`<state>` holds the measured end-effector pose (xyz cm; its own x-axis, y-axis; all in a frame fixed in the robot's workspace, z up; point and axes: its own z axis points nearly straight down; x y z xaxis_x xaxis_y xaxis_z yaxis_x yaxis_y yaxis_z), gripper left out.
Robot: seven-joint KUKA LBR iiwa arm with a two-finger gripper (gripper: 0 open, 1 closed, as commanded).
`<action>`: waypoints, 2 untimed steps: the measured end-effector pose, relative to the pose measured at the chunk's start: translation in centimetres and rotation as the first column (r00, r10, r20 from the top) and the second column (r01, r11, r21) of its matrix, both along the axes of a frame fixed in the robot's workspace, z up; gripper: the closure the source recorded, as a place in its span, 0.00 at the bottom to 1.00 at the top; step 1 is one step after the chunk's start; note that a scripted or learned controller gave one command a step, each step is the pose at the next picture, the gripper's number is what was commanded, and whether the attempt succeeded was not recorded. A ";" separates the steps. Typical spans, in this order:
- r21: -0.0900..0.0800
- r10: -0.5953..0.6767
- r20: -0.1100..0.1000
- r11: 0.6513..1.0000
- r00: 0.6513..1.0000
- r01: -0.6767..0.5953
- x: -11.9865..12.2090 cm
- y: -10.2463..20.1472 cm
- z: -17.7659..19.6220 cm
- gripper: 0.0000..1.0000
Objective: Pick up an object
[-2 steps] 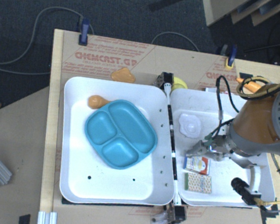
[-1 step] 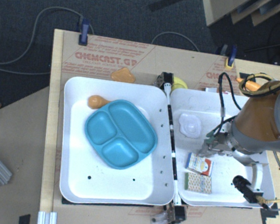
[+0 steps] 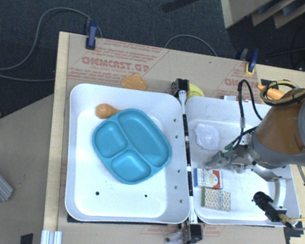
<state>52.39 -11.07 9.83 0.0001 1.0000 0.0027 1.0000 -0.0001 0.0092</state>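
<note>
My gripper [image 3: 227, 157] hangs low over the middle of the right bin [image 3: 273, 221], with the grey and orange arm [image 3: 285, 133] coming in from the right. Just below and left of it lies a small white packet with red print [image 3: 209, 178]. A patterned green and orange packet [image 3: 217, 200] lies nearer the front. A clear plastic cup [image 3: 207, 136] sits up and to the left of the gripper. Nothing shows between the gripper and these things.
The left bin [image 3: 81, 154] holds a blue divided plate [image 3: 131, 145] and a small orange lump [image 3: 106, 110] at its back left. Behind the bins on the board lie an orange piece [image 3: 134, 81] and a yellow object [image 3: 195, 91].
</note>
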 end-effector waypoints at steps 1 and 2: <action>-0.007 -0.003 -0.005 1.000 1.000 0.003 2.3 -5.5 1.7 0.00; -0.006 0.001 -0.005 1.000 1.000 -0.001 8.6 -9.7 -1.5 0.00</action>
<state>60.96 -20.78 8.35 -0.0010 1.0000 -0.0036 1.0000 0.0010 0.0041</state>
